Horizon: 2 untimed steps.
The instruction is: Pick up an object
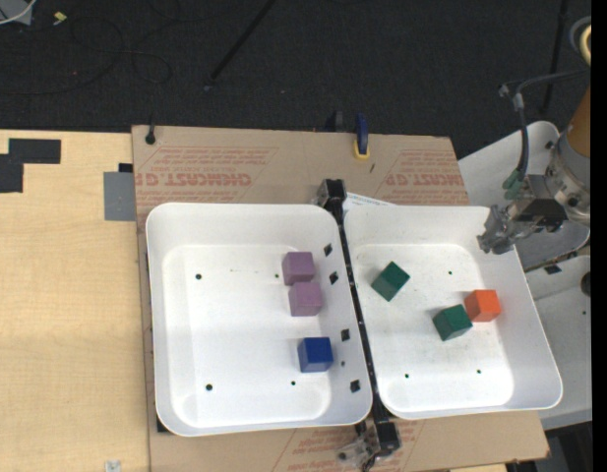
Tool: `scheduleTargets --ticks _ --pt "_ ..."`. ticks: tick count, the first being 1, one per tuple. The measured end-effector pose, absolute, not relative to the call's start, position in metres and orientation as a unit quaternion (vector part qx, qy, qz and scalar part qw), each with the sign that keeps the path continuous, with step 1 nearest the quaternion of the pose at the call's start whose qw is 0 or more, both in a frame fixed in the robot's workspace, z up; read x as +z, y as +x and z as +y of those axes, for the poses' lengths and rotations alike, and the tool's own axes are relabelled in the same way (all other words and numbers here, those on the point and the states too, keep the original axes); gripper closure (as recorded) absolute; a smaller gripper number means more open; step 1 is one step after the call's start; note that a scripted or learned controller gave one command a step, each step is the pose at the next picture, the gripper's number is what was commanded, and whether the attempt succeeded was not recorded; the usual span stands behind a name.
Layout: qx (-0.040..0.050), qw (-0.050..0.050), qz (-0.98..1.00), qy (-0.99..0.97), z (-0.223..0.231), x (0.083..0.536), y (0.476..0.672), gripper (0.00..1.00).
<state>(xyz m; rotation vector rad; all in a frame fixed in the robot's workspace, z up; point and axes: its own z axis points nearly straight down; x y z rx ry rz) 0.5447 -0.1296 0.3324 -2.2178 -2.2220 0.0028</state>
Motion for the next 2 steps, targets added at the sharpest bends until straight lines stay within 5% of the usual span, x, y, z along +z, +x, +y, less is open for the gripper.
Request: scheduleTargets --ticks 2 --pt "-0.0002 0.0 -0.708 -0.706 -0.122 0.422 0.558 1.0"
